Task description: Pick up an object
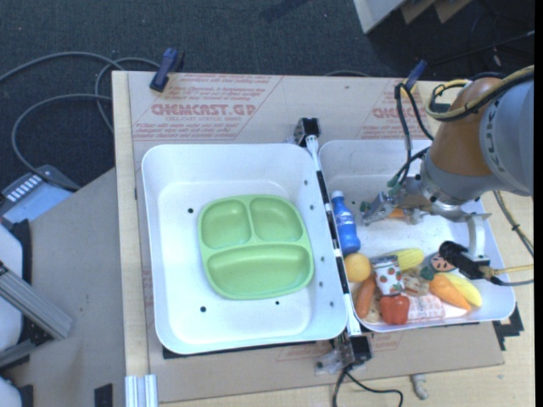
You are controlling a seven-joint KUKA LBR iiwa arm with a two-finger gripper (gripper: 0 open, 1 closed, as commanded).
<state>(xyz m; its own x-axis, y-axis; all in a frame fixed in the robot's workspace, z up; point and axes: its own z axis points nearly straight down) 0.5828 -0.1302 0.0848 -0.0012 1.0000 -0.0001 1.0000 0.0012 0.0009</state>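
In the right bin (356, 155), toy foods crowd the near end. A blue bottle (344, 224) lies along its left wall, with a yellow lemon (357, 267) just below it. Closer to me are an orange carrot (366, 296), a red pepper (394, 309), a small white carton (388, 276), a corn cob (409, 259) and a yellow banana (461, 290). My gripper (383, 207) hangs low over the middle of this bin, right of the bottle. A small orange piece (397, 214) shows right beside the gripper; whether it is gripped is unclear.
The left bin (161, 227) holds a green divided plate (254, 246). The grey arm with its orange band (462, 138) covers the right bin's far right part. Cables run along the bench's right edge. A clamp (307, 129) sits where the bins meet.
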